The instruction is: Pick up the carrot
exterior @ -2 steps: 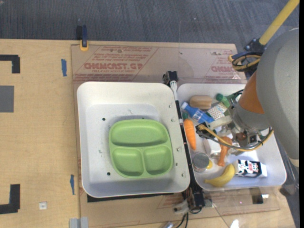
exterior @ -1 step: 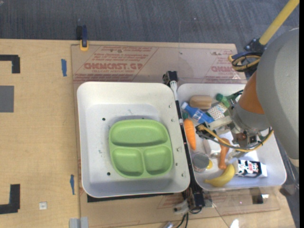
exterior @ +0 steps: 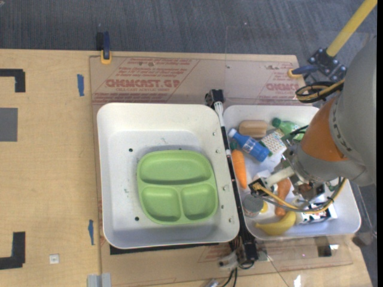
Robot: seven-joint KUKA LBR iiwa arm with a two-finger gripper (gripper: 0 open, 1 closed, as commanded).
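Several unclear items: orange object (exterior: 283,189) just view-left of the gripper (exterior: 297,187), partly covered by robot hardware, kind not readable; black-and-white patterned thing (exterior: 315,216) just below the gripper in the view, partly under cables; grey round object (exterior: 251,205) view-left and a bit lower, too blurred to name.
Cut off: green bottle (exterior: 285,125) above the gripper in the view, its far end hidden behind the arm.
Grip state: cannot tell whether apart or together, as the wrist covers the tip.
Arm (exterior: 353,118): grey, with its orange band (exterior: 317,141) up-right of the gripper; reaches in from view-right, bent down over the right bin, gripper low over its middle.
Carrot (exterior: 239,167): in the right bin, lying along its view-left wall, well view-left of the gripper, apart from it, not gripped.
Right bin (exterior: 354,215): also holds a blue bottle (exterior: 250,146) up-left of the gripper beside the carrot's top end, a tan oval item (exterior: 253,127) further up, a checked packet (exterior: 273,141) above the gripper, and a banana (exterior: 276,225) below-left of it near the front rim.
Left bin (exterior: 114,160): far view-left of the gripper, holds one green divided plate (exterior: 176,187) with three compartments.
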